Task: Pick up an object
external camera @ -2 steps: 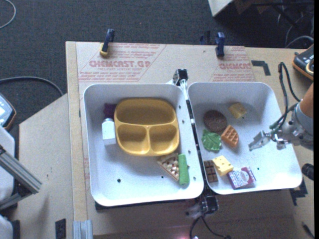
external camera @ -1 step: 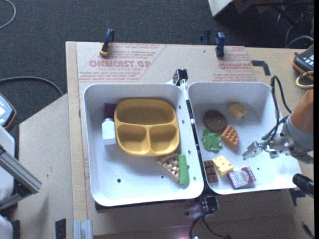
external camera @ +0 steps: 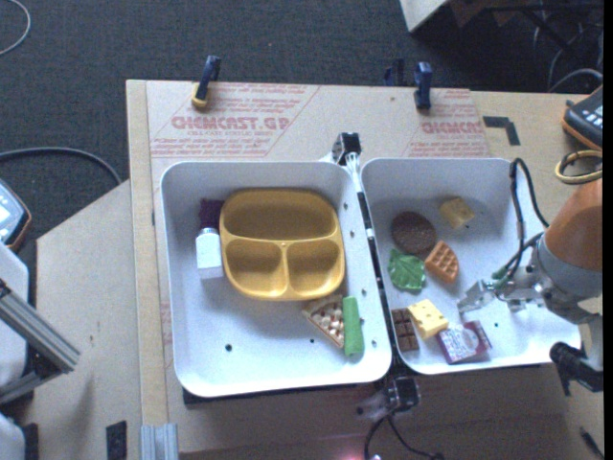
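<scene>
Camera view: gripper [external camera: 476,300] sits low in the right bin [external camera: 498,175], near its front right area, arm coming in from the right with the orange band cut off at the frame edge. Can't tell the gripper's state, too small and blurred.

Nearest objects: red-and-white packet [external camera: 464,343] just in front of and below the gripper tip, apart from it as far as I can see. Yellow cheese wedge [external camera: 427,317] just to the left of the tip, brown chocolate bar [external camera: 403,330] beside that at the bin's left wall. Nothing visibly held.

Farther back in the same bin: waffle piece [external camera: 442,262], green leaf [external camera: 406,270], round brown cookie [external camera: 413,231], pale yellow chunk [external camera: 457,212].

Left bin [external camera: 182,286]: yellow divided tray [external camera: 282,242], small white bottle [external camera: 209,251] touching its left edge with a dark purple item [external camera: 212,210] behind it, pizza slice [external camera: 328,320] and green stick [external camera: 352,326] side by side at the front right.

Hard to read: wrist hardware hides part of the right bin's right wall; purple item mostly hidden behind the bottle and tray.
</scene>
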Robot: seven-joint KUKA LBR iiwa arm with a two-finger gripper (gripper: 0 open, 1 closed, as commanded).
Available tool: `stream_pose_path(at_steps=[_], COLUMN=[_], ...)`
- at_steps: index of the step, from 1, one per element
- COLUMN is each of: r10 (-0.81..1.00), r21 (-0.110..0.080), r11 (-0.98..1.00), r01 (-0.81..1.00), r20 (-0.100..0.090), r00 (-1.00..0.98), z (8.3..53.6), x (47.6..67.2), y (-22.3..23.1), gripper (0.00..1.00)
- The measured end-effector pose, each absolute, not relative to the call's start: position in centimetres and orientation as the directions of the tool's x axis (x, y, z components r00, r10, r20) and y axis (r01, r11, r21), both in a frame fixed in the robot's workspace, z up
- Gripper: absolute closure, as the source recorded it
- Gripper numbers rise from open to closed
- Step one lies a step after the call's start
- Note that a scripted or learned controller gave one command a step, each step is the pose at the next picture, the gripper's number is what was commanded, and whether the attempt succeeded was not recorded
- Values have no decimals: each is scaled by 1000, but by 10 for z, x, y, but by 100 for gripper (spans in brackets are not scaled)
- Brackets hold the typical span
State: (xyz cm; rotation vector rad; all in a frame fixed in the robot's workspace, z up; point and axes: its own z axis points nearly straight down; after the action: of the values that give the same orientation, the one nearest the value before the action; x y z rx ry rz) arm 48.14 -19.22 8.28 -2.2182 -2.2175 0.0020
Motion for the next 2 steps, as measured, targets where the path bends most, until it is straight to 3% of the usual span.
stream_pose_path(at_steps=[1,2], r10=[1000,1000], r21=[0,6], r11=[-2,-2], r01=[1000,1000], r20=[0,-4], r00=[2,2], z=[95,145], x=[482,475], y=[-193,-199], gripper=[100,100])
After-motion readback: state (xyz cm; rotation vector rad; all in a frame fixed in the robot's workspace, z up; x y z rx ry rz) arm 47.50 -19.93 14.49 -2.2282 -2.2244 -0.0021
